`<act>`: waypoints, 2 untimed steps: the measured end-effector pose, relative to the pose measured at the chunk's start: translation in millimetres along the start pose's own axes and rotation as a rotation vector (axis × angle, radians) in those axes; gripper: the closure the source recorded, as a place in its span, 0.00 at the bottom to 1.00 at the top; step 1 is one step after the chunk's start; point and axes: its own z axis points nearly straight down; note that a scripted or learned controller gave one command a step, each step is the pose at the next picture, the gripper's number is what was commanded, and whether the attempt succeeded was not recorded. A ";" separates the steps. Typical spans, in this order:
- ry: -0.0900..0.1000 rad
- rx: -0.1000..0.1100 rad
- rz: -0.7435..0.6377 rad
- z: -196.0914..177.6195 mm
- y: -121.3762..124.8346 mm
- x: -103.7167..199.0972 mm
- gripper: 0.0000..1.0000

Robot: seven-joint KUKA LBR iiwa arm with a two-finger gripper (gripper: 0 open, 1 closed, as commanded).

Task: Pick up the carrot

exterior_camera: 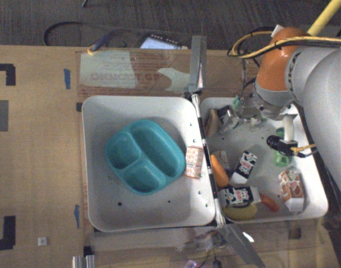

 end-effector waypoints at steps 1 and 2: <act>0.007 0.013 -0.002 -4.8 -2.6 3.6 1.00; 0.012 0.008 0.278 -6.1 -1.7 12.0 1.00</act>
